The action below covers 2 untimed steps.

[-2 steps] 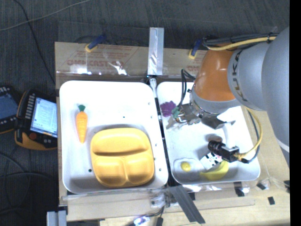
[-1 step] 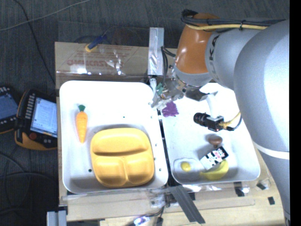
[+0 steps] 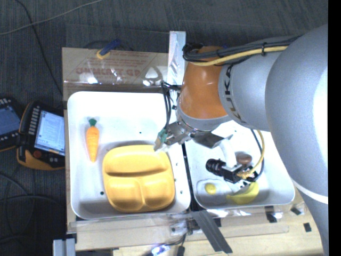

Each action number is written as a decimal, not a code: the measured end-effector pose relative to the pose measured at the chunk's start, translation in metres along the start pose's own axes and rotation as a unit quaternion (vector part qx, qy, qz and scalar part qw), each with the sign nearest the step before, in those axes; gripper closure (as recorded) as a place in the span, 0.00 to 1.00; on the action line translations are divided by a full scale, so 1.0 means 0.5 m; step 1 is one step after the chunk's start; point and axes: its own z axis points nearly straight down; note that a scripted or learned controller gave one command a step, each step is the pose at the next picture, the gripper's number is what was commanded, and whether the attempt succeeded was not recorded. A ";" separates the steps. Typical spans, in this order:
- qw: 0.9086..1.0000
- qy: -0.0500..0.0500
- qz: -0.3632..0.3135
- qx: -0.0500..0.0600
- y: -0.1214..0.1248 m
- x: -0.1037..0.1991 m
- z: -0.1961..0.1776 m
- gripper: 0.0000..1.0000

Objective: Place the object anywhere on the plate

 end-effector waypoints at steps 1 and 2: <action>1.000 -0.001 0.029 0.000 0.192 0.019 0.133 1.00; 1.000 -0.003 -0.017 -0.001 0.163 -0.122 -0.003 1.00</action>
